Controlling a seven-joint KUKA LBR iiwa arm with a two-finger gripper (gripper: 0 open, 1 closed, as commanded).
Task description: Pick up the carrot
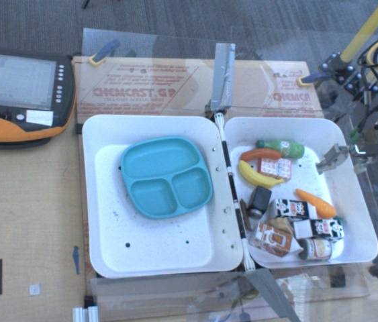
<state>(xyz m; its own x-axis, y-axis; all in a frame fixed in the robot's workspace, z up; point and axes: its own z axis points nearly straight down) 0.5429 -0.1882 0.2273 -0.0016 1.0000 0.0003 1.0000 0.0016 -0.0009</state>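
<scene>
The pincer [328,158], its state impossible to tell, should drop squarely over the carrot [315,203], clear of the milk cartons [307,219].

Look to three o'clock and you find the arm coming in from the right edge, its links blurred and partly see-through there. The tool [329,158] sits at the arm's inner end, a grey piece reaching toward nine o'clock, slightly tilted down to the left. You cannot make out its tips clearly. Up at one to two o'clock, dark fittings and yellow and black cables hang beside a yellow bar.
</scene>
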